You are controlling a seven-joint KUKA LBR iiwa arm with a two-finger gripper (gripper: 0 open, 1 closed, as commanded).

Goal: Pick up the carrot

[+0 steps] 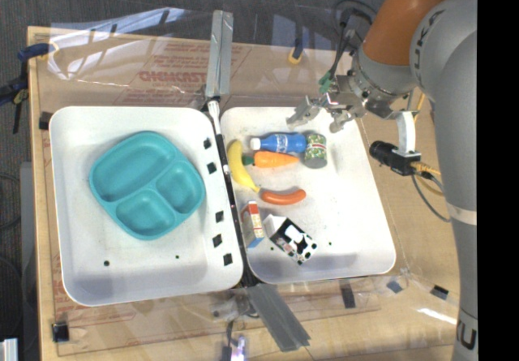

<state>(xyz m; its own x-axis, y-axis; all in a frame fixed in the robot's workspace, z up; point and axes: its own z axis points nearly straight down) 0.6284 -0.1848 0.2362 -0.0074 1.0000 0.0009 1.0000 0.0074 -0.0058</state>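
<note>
The carrot (276, 160) is orange with a green tip and lies on its side in the right bin (357, 189), between a blue bottle (278, 143) above it and a red sausage (283, 196) below it. A green can (315, 150) touches its right end. My gripper (323, 111) hangs over the bin's back edge, up and to the right of the carrot, open with nothing between its fingers.
A yellow banana (238, 166) lies along the right bin's left wall. A small tube (255, 221) and a black-and-white toy (293, 241) sit near the front. The left bin (81, 262) holds a teal divided plate (147, 183).
</note>
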